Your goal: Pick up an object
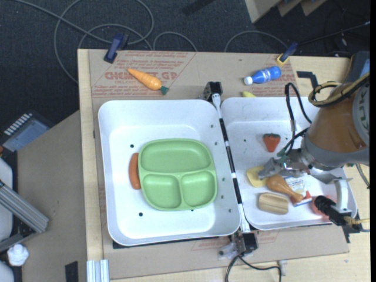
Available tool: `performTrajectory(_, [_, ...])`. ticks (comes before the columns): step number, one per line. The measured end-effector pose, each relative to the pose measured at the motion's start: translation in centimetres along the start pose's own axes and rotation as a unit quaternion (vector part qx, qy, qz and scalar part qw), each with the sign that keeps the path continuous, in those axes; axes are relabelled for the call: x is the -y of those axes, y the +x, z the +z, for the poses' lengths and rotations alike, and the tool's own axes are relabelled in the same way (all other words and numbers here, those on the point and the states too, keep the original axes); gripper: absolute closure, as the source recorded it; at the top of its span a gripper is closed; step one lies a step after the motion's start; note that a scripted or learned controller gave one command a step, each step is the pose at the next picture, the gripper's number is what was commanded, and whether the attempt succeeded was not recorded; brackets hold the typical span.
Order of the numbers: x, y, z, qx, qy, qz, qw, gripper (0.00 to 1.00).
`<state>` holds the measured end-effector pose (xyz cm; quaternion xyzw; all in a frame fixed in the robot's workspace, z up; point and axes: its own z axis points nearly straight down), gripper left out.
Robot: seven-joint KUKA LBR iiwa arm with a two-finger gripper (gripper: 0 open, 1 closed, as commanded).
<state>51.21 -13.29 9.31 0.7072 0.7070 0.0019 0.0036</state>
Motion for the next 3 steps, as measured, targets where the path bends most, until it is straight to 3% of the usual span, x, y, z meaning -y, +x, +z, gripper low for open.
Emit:
performTrajectory(1, [2.8, 1.9, 0.3, 0.004, -0.007, 0.0, 1.0, 0.0])
performTrajectory(2, [2.8, 1.7, -0.7, 0.006, -0.008, 0.002, 1.0, 1.0])
performTrajectory(3, [1.3, 8.3, -9.2, -0.002, 0.003, -0.001, 1.0, 1.0])
